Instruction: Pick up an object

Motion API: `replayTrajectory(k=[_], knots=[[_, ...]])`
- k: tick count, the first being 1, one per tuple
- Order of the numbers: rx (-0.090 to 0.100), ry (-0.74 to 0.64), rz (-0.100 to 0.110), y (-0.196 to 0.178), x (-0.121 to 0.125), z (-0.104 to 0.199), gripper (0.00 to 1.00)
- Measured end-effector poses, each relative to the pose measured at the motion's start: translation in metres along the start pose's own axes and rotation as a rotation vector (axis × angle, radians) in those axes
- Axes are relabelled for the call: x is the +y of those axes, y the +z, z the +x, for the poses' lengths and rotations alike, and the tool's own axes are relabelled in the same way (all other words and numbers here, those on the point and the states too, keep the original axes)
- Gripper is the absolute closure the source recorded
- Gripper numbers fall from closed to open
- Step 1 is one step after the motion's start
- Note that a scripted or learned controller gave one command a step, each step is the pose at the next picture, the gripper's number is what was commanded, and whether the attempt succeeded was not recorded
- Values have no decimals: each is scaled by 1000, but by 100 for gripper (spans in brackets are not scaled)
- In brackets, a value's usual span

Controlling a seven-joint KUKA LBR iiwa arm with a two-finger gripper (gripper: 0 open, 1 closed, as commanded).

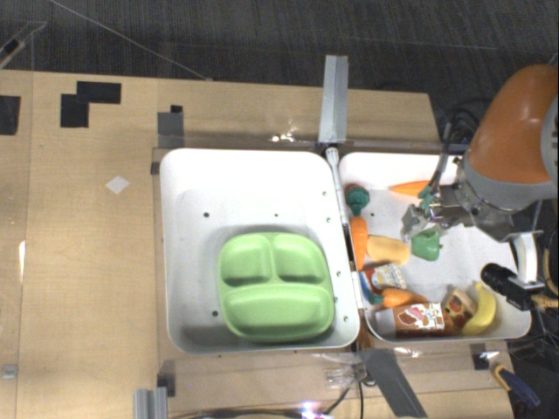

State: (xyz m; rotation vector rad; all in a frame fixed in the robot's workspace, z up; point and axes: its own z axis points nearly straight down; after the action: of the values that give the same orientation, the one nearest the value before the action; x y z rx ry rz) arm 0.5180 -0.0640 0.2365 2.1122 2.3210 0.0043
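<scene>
My gripper (423, 227) hangs over the middle of the right bin (515, 328), coming in from the right under the orange band of the arm. A small green toy (426, 249) lies right at its lower tip, touching or nearly touching it. An orange carrot (409, 188) lies just behind the gripper. A yellow wedge (387, 250) sits to the left of the green toy. Whether the green toy is gripped is not clear from this angle.
The right bin also holds a teal piece (356, 199), a long orange piece (358, 236), a small packet (389, 277), a red-brown carton (417, 319) and a banana (483, 311). A green divided plate (275, 284) lies in the left bin (188, 199).
</scene>
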Motion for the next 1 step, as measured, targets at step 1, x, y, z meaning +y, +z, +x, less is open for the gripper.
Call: replayTrajectory(k=[1], knots=[[-1,269,1,-38,-7,22,100]])
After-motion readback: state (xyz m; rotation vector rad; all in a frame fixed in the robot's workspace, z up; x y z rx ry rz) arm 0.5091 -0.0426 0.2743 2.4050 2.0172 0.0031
